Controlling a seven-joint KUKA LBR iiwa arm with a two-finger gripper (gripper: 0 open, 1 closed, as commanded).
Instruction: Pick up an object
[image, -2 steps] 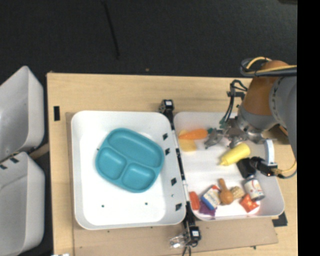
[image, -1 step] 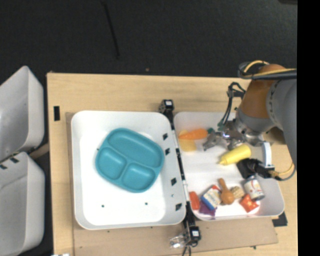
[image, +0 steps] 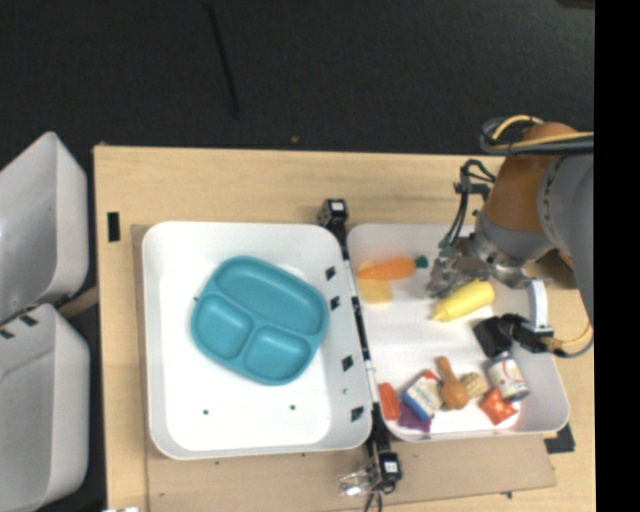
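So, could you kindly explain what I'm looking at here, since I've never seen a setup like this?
This is one camera fixed above a wooden bench, looking down at a slant. The grey machine with an orange band is a robot arm reaching in from the right. Its gripper is down in the right bin, next to a yellow banana-like toy. Whether it holds anything is unclear. That bin also holds an orange carrot, a small can and other small items. The left bin holds a blue divided plate.
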